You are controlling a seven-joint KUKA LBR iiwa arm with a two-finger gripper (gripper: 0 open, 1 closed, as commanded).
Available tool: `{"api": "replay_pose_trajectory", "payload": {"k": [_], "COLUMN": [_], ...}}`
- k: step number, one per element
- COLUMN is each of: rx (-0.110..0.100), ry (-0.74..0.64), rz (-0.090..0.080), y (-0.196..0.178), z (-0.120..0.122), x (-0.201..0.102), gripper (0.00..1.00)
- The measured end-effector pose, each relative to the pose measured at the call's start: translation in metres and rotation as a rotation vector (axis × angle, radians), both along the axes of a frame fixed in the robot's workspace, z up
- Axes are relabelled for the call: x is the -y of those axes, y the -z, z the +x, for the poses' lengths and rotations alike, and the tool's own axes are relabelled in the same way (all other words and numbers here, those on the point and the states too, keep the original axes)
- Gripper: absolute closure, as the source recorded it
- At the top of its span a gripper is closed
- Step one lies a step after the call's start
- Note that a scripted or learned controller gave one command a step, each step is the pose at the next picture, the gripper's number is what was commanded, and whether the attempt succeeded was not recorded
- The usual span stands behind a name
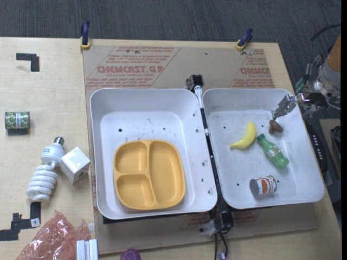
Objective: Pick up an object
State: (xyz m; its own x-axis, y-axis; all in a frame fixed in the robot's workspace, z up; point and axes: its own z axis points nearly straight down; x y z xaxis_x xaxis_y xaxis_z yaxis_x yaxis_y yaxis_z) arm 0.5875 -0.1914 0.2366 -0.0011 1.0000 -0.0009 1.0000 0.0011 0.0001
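A: Nearest the lens, at the bottom edge, lies a crinkled pink plastic bag (51, 236), with a spiral light bulb (44, 173) and a small white cube (75, 165) just above it on the wooden surface (43, 102).

B: And the bins?

A: The left bin (103, 118) holds a yellow divided plate (149, 174) with three compartments. The right bin (306, 172) holds four things: a small can with an orange label (263, 186) lying on its side near the front, a green bottle (272, 152) lying tilted above it, a yellow banana (245, 136) just left of the bottle, and a small brown object (275, 127) near the far right corner.

B: Where is the claw?

A: The claw (283, 108) hangs at the right bin's far right corner, just above the brown object, and the arm (325, 85) comes in from the right edge. Nothing shows between its fingers, though I cannot tell whether they stand apart or together.

B: Anything else?

A: A small green can (17, 121) lies at the far left, and a brown sheet printed with red letters (135, 66) lies under the bins, held by two clamps at its far edge.
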Motion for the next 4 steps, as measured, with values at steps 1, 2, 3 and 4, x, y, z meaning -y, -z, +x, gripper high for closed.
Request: {"api": "replay_pose_trajectory", "payload": {"k": [1, 2, 3, 4], "rx": [0.0, 0.002, 0.0, 0.0], "ry": [0.002, 0.004, 0.003, 0.001], "rz": [0.0, -0.001, 0.001, 0.001], "y": [0.144, 0.134, 0.049, 0.024], "z": [-0.002, -0.002, -0.068, -0.11], "x": [-0.001, 0.0, -0.031, -0.071], "gripper": [0.0, 1.0, 1.0, 1.0]}}
